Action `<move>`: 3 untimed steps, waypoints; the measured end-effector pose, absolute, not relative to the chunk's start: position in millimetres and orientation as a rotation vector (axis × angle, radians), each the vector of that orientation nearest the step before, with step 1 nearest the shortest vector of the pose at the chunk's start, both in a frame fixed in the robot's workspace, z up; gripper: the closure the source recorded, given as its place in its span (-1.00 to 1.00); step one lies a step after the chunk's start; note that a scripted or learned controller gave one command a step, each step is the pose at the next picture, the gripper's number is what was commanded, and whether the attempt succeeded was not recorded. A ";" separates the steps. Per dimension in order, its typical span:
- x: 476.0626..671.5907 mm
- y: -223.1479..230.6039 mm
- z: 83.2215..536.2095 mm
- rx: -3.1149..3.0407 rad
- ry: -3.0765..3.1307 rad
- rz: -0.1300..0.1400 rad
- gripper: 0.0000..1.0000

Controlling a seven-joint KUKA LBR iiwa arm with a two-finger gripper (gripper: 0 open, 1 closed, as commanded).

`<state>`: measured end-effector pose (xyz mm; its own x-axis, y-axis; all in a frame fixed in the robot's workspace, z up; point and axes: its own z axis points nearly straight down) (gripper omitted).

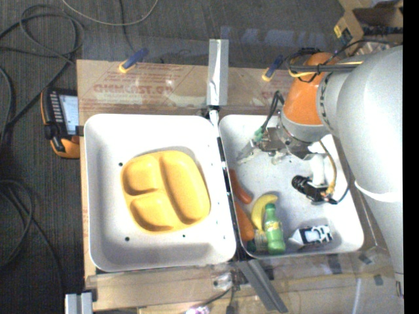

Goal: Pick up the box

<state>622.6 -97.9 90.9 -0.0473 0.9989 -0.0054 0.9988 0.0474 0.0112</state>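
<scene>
Yellow divided tray (165, 190) in white bin (98, 175), green bottle (273, 231), yellow banana (260, 208), box (313, 235) — black-and-white

Small black-and-white box (315, 235) flat in right bin's near corner
</scene>
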 end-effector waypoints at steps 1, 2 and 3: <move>668.2 -102.0 194.2 2.394 2.030 -0.006 -1.00; 577.7 -100.6 222.4 2.222 2.220 -0.006 -1.00; 586.9 -97.5 93.6 2.301 2.139 -0.002 -1.00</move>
